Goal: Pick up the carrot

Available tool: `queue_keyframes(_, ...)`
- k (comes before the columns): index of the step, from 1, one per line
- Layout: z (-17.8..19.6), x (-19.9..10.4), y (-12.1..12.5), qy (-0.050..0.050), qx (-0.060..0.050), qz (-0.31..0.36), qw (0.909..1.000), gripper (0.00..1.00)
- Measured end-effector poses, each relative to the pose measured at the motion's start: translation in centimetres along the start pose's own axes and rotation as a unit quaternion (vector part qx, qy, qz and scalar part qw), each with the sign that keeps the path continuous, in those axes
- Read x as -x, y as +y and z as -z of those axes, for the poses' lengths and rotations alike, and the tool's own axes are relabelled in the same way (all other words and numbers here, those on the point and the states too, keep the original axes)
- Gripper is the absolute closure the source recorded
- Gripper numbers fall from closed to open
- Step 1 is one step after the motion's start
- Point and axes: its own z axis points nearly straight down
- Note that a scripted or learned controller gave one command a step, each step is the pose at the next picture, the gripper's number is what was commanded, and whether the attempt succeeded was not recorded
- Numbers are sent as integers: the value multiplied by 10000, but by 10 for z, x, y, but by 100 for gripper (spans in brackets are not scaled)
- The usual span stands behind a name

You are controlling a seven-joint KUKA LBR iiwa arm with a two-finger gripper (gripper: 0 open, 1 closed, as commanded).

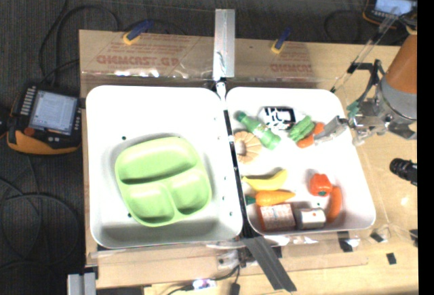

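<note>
Carrot (pixel 306 135) lies in right bin (pixel 359 178) beside claw (pixel 333 129), apparently untouched; claw state: cannot tell (too small). Likely a light, stiff, smooth toy, best pinched across mid-body.

A green divided plate (pixel 163 180) lies in the left bin (pixel 102 110), a banana (pixel 264 179) at its three o'clock.

Arm (pixel 400 83) — cropped at right edge
</note>
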Motion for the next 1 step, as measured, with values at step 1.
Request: queue_keyframes(1, -41, -14, 39, 5, 4, -371, 9993, 0)
